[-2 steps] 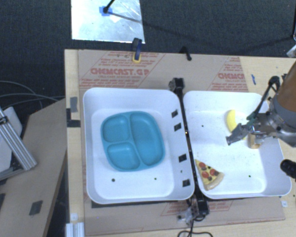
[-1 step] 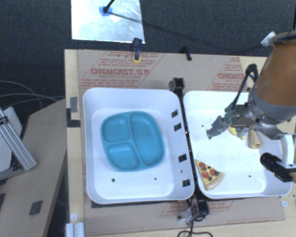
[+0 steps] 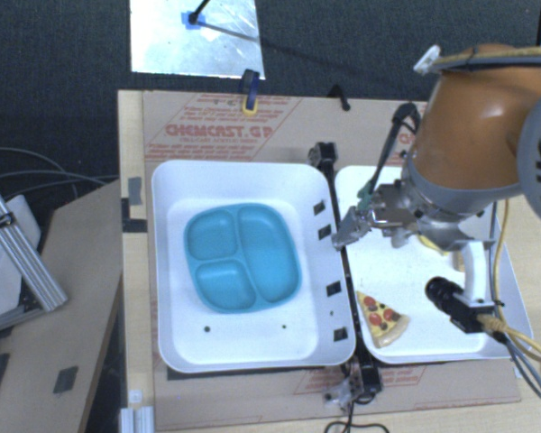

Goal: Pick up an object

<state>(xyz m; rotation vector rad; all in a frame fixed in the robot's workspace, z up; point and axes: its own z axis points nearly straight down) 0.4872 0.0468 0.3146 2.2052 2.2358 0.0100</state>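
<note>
A toy pizza slice lies near the front left corner of the right bin. The left bin holds a blue divided plate. My gripper hangs low over the left edge of the right bin, right by the divider between the bins, pointing down and left. It is behind the pizza slice and apart from it. A small yellow piece peeks out from under my wrist; most of it is hidden.
The orange and grey arm covers the back of the right bin. Black clips line the rim between the bins. Both bins rest on a cardboard sheet.
</note>
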